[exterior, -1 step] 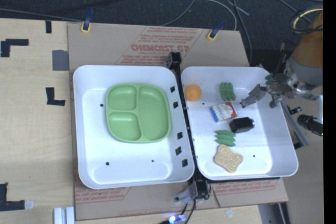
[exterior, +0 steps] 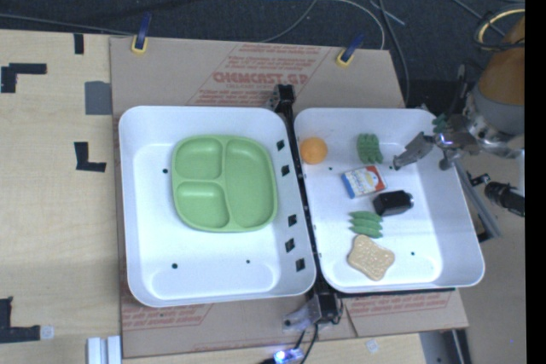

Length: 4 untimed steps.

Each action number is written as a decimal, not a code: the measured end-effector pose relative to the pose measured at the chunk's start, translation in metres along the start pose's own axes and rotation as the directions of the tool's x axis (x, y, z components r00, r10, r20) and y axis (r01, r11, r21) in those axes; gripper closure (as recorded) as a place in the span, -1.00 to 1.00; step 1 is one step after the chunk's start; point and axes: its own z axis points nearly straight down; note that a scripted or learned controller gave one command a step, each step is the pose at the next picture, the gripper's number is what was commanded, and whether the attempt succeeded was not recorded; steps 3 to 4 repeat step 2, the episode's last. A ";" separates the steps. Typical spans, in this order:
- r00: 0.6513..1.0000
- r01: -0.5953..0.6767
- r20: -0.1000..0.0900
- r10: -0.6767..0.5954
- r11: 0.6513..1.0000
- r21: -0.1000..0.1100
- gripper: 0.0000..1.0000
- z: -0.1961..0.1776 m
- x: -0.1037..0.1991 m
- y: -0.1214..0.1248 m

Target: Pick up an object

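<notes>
A tan biscuit-shaped toy (exterior: 370,257) lies at the near edge of the right bin (exterior: 444,268). Farther back sit green pods (exterior: 366,222), a black block (exterior: 393,202) and a small packet (exterior: 363,181). The gripper (exterior: 415,151) hangs at the bin's right rim — the packet lies just left of it, below; whether it is open cannot be told.

In the right bin (exterior: 444,264) we see six loose objects: an orange ball (exterior: 314,151) near the divider, a green ridged piece (exterior: 369,147), a small red-and-blue packet (exterior: 363,181), a black block (exterior: 392,202), a green pod (exterior: 366,223), and a tan toast slice (exterior: 370,257) nearest us.
</notes>
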 end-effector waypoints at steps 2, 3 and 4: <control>1.000 -0.002 0.001 0.002 1.000 -0.002 -1.00 0.100 -0.006 0.000; 1.000 -0.002 0.001 0.002 1.000 -0.002 -1.00 0.100 -0.006 0.000; 1.000 -0.002 0.001 0.002 1.000 -0.002 -1.00 0.100 -0.006 0.000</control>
